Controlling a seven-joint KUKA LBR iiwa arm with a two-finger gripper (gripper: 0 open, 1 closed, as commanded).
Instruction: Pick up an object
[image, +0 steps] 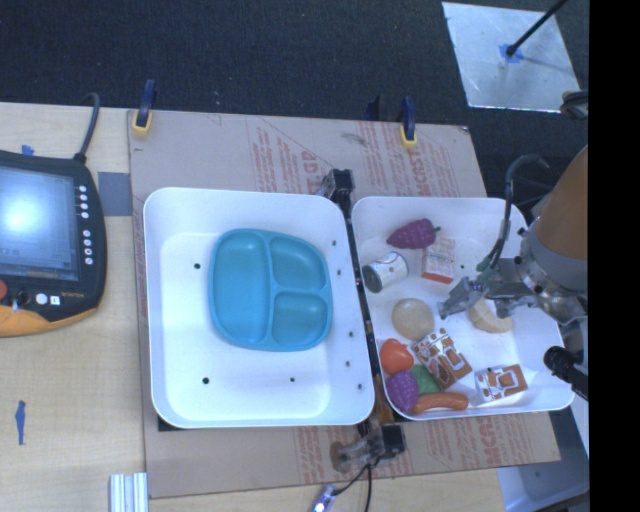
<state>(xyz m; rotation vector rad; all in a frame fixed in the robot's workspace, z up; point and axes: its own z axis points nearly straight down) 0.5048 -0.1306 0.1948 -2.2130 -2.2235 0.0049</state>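
Observation:
The right bin (455, 207) holds several toy foods and small packages. Among them are a purple fruit (412, 234), a white can (385, 271), a beige round bun (411, 318) and an orange-and-white carton (438, 262). My gripper (462, 298) hangs over the middle of this bin, just right of the bun and left of a pale bread piece (490, 316). I see nothing held in it. The arm comes in from the right edge.
At the front of the right bin lie a red tomato (396, 355), a purple grape bunch (402, 390), a sausage (440, 403) and two patterned boxes (442, 358). The left bin (170, 330) carries a blue divided plate (270, 290). A control pendant (45, 240) sits at far left.

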